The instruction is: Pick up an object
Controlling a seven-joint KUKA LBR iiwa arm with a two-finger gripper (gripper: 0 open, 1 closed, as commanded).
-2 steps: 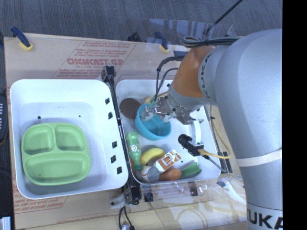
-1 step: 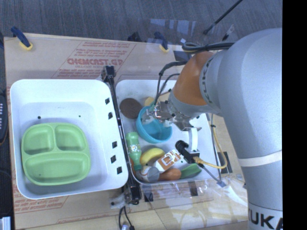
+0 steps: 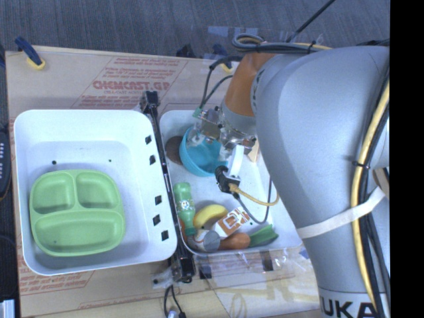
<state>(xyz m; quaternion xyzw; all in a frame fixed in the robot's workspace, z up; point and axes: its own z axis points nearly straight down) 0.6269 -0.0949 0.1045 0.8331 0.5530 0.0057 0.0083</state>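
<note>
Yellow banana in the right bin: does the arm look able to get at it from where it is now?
Probably yes. The banana lies on top of the pile, uncovered from above, and the gripper sits over the blue bowl in the same bin. The green bottle and boxed item crowd its sides, so finger room looks tight.

The grey arm point(image 3: 318, 164) comes in from the right and takes up much of that side; its orange band point(image 3: 240, 88) sits above the wrist, which is bent downward; the tool point(image 3: 211, 138) hangs low at its end, with cables looping beside it.
</note>
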